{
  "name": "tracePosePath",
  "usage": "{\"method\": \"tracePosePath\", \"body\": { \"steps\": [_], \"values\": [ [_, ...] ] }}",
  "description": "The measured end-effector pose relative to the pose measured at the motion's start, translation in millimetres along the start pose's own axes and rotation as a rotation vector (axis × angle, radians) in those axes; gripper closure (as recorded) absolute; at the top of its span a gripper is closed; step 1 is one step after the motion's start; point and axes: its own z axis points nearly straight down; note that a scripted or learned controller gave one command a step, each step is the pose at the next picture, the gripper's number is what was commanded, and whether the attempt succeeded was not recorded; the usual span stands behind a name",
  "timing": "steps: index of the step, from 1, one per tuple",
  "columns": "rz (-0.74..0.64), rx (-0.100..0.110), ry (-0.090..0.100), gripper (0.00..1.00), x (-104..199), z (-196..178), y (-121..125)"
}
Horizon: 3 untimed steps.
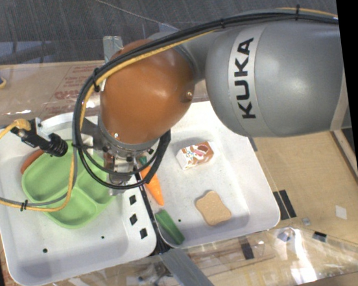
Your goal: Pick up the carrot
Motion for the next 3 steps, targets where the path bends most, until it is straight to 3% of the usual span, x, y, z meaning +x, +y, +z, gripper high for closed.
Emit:
{"method": "tracePosePath", "body": {
  "steps": [1,2,3],
  "values": [
    [0.001,-0.004,-0.005,1.00,-21,36,-13],
    [0.356,-0.001,0.000,1.00,-8,29,-50],
    [0.240,-0.001,0.001,1.00,16,4,-96]
  ]
}}
